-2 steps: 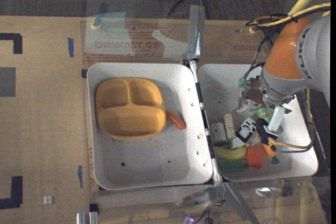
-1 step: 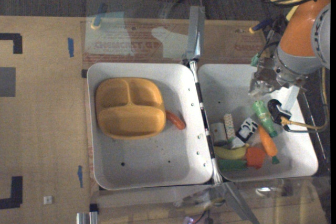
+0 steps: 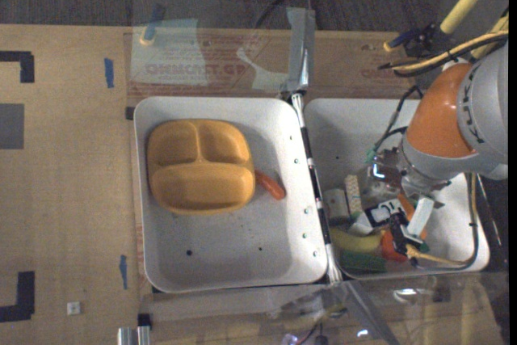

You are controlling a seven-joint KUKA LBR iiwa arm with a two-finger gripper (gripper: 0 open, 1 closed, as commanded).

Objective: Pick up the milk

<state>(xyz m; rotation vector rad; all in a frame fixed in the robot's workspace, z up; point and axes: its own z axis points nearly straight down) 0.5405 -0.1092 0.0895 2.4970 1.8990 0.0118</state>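
The gripper [image 3: 388, 210] is seen low over the right bin [image 3: 347, 121], amid a tight heap of items; whether it is open or closed cannot be told. The milk [image 3: 353, 191] is taken to be the small pale carton near that bin's left wall, just beside the gripper. A banana [image 3: 355, 240] and a green item [image 3: 365, 260] are crowded close by. A neighbour could be seized instead, or the carton tipped or pushed against the wall, since little room is left around it
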